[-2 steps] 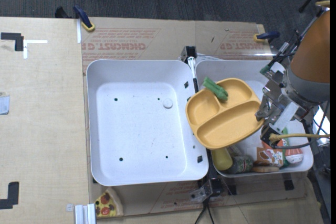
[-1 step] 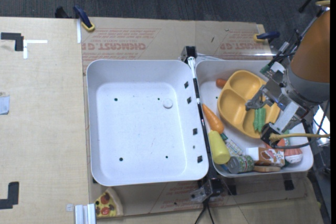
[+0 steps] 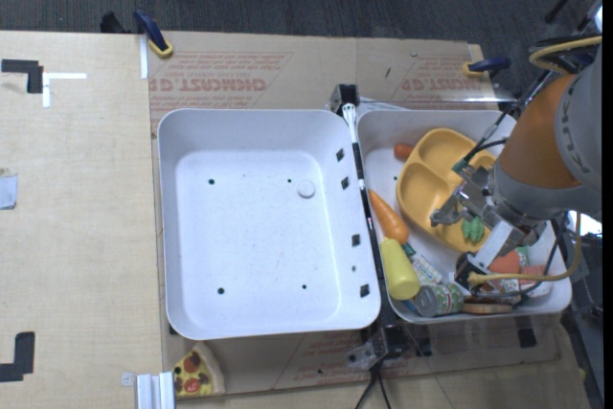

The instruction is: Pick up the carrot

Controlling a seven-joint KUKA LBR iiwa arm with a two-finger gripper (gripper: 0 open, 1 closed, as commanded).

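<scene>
A toy pizza slice (image 3: pixel 194 373) lies on the desk (image 3: pixel 72 235) at the near edge, below the left bin (image 3: pixel 259 220). In the right bin (image 3: pixel 383 148), a yellow bottle (image 3: pixel 397 268) touches the carrot (image 3: pixel 388 215) lying along the left wall. The claw (image 3: pixel 458 211) hangs over the yellow divided plate (image 3: pixel 431 182); how wide it stands I cannot tell.
</scene>
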